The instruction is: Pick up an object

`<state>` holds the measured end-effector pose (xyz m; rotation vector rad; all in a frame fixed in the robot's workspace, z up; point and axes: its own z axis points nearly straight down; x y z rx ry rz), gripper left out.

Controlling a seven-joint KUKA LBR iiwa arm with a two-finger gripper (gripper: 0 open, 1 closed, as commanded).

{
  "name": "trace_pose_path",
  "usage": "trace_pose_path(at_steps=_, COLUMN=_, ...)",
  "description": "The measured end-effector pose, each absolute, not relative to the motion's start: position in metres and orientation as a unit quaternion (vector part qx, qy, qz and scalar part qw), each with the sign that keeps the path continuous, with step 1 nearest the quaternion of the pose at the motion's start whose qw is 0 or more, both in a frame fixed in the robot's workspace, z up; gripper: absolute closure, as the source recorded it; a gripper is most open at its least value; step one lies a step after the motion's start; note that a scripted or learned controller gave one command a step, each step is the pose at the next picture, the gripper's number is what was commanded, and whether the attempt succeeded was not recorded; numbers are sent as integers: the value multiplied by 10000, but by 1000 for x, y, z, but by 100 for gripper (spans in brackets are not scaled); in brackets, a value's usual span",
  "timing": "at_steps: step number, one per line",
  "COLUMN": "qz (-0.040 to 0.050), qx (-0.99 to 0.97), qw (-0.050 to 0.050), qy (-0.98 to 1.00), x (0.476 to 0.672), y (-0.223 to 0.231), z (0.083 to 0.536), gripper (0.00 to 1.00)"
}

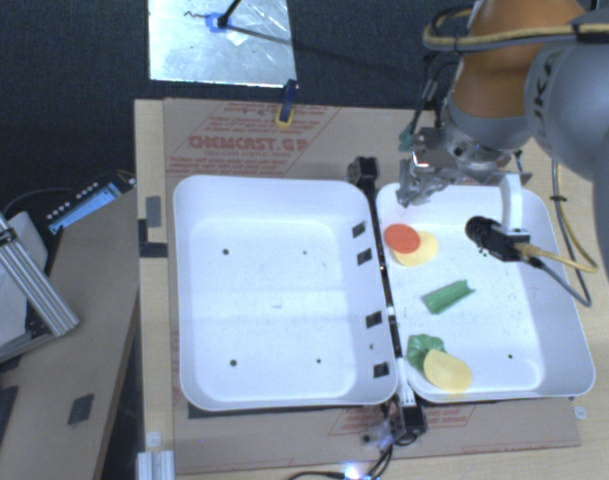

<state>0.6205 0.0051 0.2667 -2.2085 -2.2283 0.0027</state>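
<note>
On the brown cardboard sheet (246, 133) under the bins, red block lettering (248, 142) runs along the edge left of the hand (416, 190); it seems to read "QUIKCAST GP", though the letters are faint and partly blurred. More red print (349, 424) on the cardboard's near edge, well below the hand, is too small to read

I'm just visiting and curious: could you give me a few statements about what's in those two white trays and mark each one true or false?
1. The small objects lie in the right bin. True.
2. The gripper holds the green block. False: the block lies on the bin floor, apart from it.
3. The red disc overlaps a yellow piece. True.
4. The arm hangs over the left bin. False: it is over the right bin's far end.
</note>
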Motion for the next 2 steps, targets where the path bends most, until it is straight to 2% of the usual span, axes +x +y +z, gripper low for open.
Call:
trace_pose_path(at_steps=1, qz=41, qx=-7064, qw=56, qy=-7078, x=534, y=28, z=185, gripper=100)
trace_pose_path(at_steps=2, qz=6, qx=-7053, qw=17, qy=-7089, x=493, y=54, z=184, gripper=100)
